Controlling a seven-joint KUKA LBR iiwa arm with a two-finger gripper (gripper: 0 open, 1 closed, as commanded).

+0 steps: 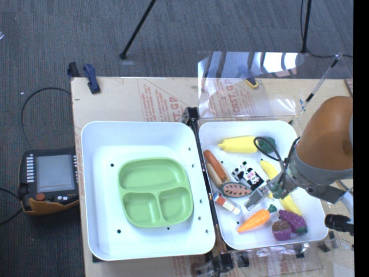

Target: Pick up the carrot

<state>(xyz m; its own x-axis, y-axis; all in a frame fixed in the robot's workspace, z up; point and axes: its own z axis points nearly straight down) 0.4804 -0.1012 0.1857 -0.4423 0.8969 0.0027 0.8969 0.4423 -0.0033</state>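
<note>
A: Our end effector [258,197] hangs low over the right bin [228,129], its metal tip just above the carrot's green top. We can't tell how wide it stands from up here.

B: And the carrot [254,221]?

A: It lies flat near the near edge of that bin, point aimed left and toward us, leaves to the right. We judge the best grip is across the thick orange middle, square to its length, so we need to shift a touch nearer and left, then drop straight.

B: What crowds us?

A: The purple grapes [292,220] and a brown fruit [281,230] sit just right of the leaves. A small tube [227,204] lies left of the tip, and the watermelon slice [233,189] just beyond it. The hot dog [215,167], corn [237,145] and banana [280,183] are farther off. The green tray [154,191] in the left bin [95,154] on the counter [138,97] is no bother.
</note>
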